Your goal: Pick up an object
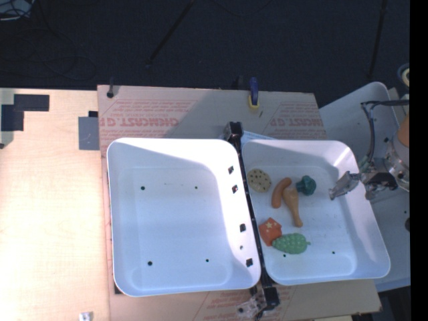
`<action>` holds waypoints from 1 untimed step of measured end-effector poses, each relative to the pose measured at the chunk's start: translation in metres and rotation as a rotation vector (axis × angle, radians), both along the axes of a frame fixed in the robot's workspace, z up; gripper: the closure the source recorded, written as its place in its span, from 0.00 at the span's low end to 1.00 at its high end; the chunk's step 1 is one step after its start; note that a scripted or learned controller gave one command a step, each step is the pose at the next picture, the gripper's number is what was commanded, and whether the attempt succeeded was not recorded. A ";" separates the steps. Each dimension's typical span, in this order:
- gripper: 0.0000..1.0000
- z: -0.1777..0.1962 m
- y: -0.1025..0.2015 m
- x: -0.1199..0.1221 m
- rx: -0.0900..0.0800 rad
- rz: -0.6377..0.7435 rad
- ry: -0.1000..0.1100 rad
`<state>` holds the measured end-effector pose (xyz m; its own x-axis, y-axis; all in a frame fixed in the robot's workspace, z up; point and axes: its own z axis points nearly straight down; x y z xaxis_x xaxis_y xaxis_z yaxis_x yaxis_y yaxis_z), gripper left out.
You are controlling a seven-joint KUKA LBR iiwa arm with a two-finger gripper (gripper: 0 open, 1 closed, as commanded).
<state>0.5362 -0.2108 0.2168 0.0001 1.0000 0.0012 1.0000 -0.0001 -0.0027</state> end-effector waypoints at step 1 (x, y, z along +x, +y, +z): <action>1.00 0.010 -0.001 0.000 0.001 0.000 0.001</action>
